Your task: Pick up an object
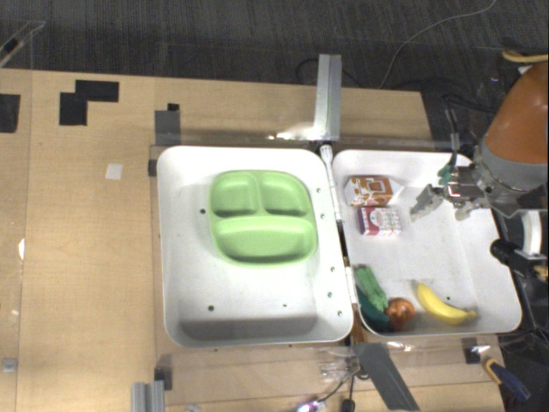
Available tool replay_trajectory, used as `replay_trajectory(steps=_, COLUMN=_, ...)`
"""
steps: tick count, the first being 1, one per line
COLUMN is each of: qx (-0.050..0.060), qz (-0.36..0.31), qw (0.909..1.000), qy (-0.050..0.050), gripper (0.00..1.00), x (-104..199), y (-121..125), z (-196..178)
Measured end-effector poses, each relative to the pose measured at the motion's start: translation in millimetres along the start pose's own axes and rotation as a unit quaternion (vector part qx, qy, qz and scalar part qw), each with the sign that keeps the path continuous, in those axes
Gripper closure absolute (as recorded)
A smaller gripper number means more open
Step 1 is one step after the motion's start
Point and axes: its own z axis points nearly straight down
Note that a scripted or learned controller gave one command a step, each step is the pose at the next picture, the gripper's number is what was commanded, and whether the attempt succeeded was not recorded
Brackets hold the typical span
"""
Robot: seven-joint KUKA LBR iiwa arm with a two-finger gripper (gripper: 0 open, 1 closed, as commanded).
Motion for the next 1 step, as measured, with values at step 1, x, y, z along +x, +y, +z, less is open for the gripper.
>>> replay_trajectory(steps=1, qx=0.001, qz=-0.048, qw=0.9988, qy=0.000, gripper=0.00, x=56.4, y=-34.1, z=64.7)
